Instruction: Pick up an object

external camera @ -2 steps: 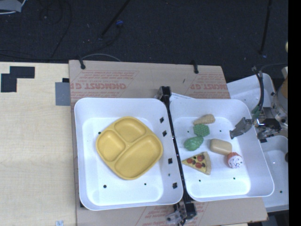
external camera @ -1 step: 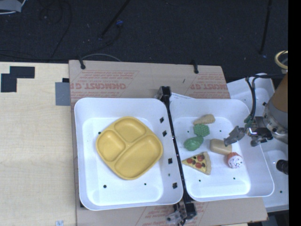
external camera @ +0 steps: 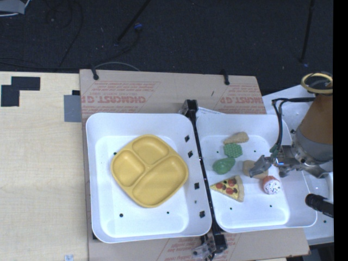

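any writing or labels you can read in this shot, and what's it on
"CHEMCAST GP", roughly, in red on the brown cardboard sheet under the bins, left of centre; it is turned upside down and blurred, so the letters are uncertain.
The same red print repeats on the sheet's right, too blurred to confirm.
Faint red print on the cardboard's bottom edge: unreadable.
Nothing readable on the yellow plate or the toy food.

A light wooden bench [external camera: 38,167] bears a cardboard sheet [external camera: 163,94]; two white bins [external camera: 103,129] rest on it, side by side.
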`<move>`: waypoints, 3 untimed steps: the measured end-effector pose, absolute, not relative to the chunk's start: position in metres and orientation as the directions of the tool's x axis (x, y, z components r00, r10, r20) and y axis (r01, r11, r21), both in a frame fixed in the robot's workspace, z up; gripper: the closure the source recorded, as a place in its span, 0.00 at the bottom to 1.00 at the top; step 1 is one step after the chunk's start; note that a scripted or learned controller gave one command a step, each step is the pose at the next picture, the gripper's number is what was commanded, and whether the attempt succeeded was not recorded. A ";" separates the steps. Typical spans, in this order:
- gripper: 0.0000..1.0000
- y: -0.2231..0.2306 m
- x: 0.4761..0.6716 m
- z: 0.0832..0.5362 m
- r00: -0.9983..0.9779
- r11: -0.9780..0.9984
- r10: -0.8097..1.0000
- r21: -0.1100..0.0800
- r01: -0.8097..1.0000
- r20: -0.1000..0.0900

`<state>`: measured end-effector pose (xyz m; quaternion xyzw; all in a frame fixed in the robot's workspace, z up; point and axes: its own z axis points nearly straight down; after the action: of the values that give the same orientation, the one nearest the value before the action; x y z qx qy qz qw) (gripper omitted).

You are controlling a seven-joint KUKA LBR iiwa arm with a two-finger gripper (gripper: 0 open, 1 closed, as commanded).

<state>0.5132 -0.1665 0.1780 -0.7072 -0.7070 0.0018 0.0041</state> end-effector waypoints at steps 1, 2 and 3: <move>0.00 -0.163 0.522 0.129 0.001 -0.001 1.000 -0.006 1.000 0.003; 1.00 -0.164 0.521 0.141 0.004 -0.004 1.000 -0.006 1.000 0.002; 1.00 -0.169 0.519 0.184 0.006 -0.006 1.000 0.002 1.000 0.000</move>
<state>0.5186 -0.1685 0.1840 -0.7091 -0.7052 -0.0004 -0.0007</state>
